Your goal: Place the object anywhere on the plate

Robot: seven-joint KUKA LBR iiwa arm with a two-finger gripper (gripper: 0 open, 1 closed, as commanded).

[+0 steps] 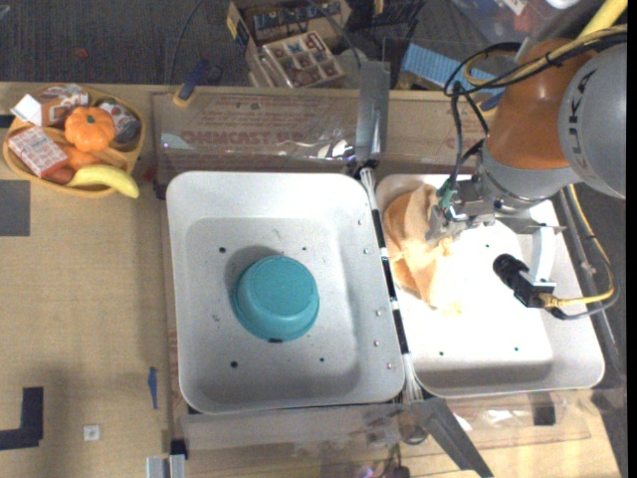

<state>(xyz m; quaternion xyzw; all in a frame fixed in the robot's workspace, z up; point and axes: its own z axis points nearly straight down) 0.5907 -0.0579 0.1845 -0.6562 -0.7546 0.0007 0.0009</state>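
Note:
A teal round plate (277,297) lies in the middle of the left bin (199,207). A soft tan and orange object (411,252) lies against the left wall of the right bin (518,357). My gripper (443,219) hangs down over the upper right part of this object, touching or just above it. The grey arm with its orange band (532,118) reaches in from the upper right. Part of the object is hidden under the gripper.
A basket (20,157) with a small pumpkin, a banana and packets stands on the bench at the far left. A black cable connector (518,277) hangs over the right bin. A clear plastic wall (259,137) runs behind the bins.

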